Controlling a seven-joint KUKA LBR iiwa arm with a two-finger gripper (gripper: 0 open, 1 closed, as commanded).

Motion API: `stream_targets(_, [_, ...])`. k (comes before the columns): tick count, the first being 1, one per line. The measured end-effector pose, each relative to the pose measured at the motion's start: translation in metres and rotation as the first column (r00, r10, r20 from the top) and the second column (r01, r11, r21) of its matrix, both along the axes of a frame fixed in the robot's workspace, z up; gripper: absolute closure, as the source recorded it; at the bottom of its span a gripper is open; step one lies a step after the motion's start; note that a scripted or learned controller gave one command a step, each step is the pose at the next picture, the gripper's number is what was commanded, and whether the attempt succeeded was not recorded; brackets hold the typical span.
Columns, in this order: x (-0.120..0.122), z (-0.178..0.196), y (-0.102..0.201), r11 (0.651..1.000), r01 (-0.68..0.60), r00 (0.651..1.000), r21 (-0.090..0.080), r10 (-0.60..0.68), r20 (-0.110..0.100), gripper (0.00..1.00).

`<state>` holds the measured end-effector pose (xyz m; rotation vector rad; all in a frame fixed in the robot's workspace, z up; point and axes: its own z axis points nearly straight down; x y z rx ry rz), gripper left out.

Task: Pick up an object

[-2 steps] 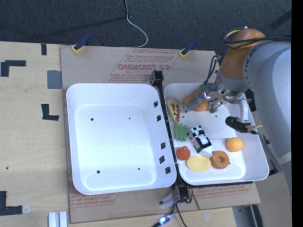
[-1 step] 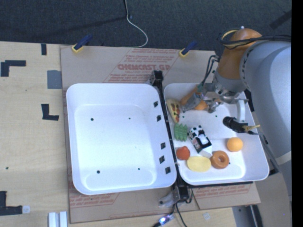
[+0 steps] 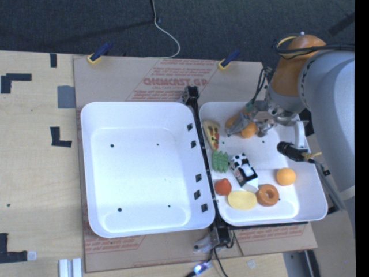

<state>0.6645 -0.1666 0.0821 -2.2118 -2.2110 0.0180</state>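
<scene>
Down in the upper part of the right bin (image 3: 300,215), pincer (image 3: 249,126) poised at a small orange ball (image 3: 248,131). Ball directly under the tips, seemingly between them (clamped or merely straddled, cannot tell from this slant). No long axis to worry about on a round thing; approach from straight above, then. Other candidates well apart toward the near side: donut (image 3: 267,194), yellow lemon-like piece (image 3: 242,199), second orange ball (image 3: 285,176). Left bin (image 3: 98,120) untouched.

1. We see the grey robot arm (image 3: 337,114) cut off by the right edge.
2. It hides part of the right white bin (image 3: 300,212).
3. The small orange object (image 3: 248,131) under the gripper (image 3: 249,126) is too blurred to identify.
</scene>
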Motion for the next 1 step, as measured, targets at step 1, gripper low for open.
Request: stream_targets(1, [-0.0021,0.0085,-0.0012,1.0,0.001,1.0,-0.002,-0.001,-0.009,1.0])
